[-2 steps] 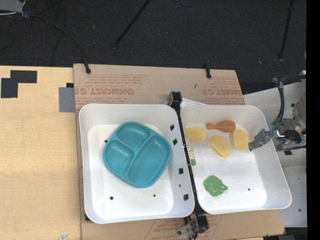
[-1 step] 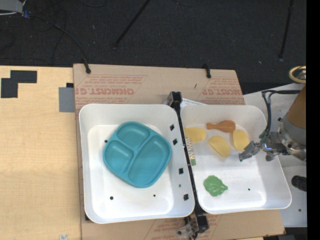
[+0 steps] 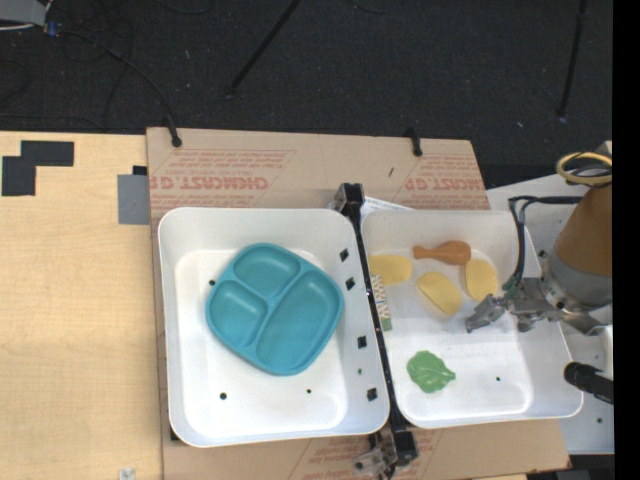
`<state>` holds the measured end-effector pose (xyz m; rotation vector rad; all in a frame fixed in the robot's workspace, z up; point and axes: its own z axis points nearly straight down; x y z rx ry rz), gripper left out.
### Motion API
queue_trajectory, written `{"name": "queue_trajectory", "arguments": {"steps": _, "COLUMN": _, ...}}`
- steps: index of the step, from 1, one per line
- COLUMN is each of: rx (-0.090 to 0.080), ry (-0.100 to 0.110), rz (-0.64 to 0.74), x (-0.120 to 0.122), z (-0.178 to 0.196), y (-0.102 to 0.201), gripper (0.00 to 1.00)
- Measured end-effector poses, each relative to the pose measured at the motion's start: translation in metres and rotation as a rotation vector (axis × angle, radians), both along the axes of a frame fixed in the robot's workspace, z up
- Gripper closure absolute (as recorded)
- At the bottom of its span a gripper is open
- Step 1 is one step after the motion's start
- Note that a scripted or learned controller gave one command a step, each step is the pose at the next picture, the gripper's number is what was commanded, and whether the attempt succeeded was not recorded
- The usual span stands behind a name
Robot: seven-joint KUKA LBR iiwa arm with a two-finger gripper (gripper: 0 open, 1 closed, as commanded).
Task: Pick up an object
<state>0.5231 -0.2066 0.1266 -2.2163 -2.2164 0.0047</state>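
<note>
In the right bin lie several small food-shaped pieces. Three pale yellow slices sit in its upper half: one near the divider, one in the middle and one further right. A brown drumstick-shaped piece lies just above them, near the bin's far wall. A green leafy piece rests alone in the lower part of the bin, well apart from the others.

The gripper is low inside the right bin, just below the rightmost yellow slice and just right of the middle one. Nothing shows between its fingers, and I cannot tell how far apart they stand. The arm enters from the right edge, grey with an orange band.

The left bin holds a teal divided plate, lying flat at a slight angle. Both bins sit on a cardboard sheet on the light wooden table.
</note>
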Motion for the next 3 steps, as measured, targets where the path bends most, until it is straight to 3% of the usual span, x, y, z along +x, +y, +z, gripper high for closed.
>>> {"name": "queue_trajectory", "arguments": {"steps": 1, "rx": -0.001, "ry": -0.002, "rz": -0.002, "x": 0.0, "z": 0.012, "y": -0.001, "gripper": 1.0}}
{"name": "queue_trajectory", "arguments": {"steps": 2, "rx": -0.004, "ry": -0.011, "rz": 0.001, "x": 0.0, "z": 0.076, "y": -0.003, "gripper": 1.0}}
{"name": "queue_trajectory", "arguments": {"steps": 3, "rx": -0.003, "ry": -0.006, "rz": 0.001, "x": 0.0, "z": 0.085, "y": -0.004, "gripper": 1.0}}
